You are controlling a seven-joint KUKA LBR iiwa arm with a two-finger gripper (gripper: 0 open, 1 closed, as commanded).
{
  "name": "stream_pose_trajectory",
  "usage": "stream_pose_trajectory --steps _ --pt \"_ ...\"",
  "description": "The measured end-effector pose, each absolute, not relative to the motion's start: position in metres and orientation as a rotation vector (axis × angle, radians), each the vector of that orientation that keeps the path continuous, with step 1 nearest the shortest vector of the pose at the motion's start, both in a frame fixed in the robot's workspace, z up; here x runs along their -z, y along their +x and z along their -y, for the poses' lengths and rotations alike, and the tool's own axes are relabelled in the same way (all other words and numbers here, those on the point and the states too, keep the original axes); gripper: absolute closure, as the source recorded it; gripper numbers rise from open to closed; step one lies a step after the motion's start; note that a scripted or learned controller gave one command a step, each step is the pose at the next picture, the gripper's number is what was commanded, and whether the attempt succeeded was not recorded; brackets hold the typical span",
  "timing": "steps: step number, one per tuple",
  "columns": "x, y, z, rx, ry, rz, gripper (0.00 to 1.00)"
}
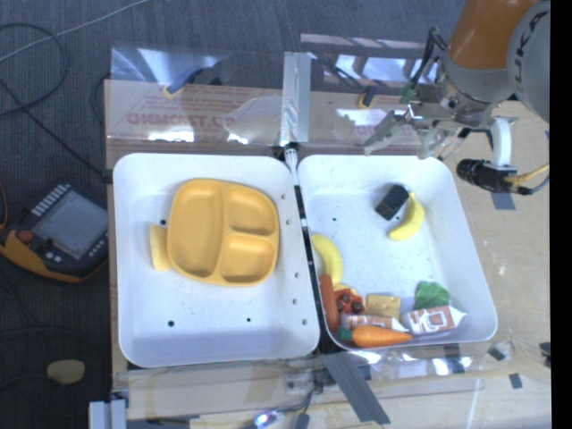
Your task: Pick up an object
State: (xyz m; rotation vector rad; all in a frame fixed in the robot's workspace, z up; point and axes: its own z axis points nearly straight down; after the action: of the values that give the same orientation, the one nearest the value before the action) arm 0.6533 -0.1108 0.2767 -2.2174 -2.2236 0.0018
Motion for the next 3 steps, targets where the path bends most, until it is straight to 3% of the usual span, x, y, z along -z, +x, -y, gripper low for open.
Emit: stream_pose_trajectory --steps 1,2,3 --pt "-0.195 0.617 0.159 -0.001 -2.399 2.024 0.0" --pt "-0.096 0.613 0.198 0.006 -2.449 1.971 0.0" --pt "-0.091 0.621 0.163 0.005 -1.984 2.454 0.0"
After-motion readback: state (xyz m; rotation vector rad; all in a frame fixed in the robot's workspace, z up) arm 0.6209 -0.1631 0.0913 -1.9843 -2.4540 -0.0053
